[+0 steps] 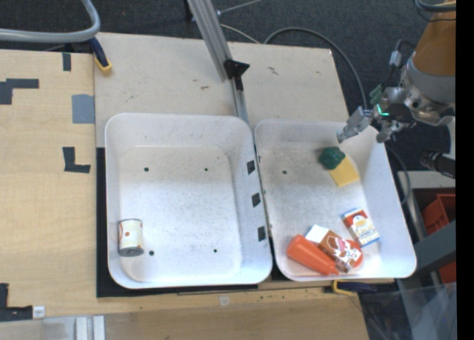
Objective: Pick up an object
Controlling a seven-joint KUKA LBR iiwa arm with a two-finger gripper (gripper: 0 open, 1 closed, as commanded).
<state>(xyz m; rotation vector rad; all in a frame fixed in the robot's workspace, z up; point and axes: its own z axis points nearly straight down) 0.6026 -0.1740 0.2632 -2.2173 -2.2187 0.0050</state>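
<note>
Hovering over the right bin edge, gripper fingers look spread, holding nothing. Small carton and can labels too blurry to read.

Arm, at the view's 3 o'clock edge: rounded orange band above, pale grey collar beneath it. Wrist: grey metal block, dark fittings, a small green-lit spot at its 9 o'clock side. Gripper: two slim grey metal fingers. Thin dark cable looped at the arm's 12 o'clock.
</note>
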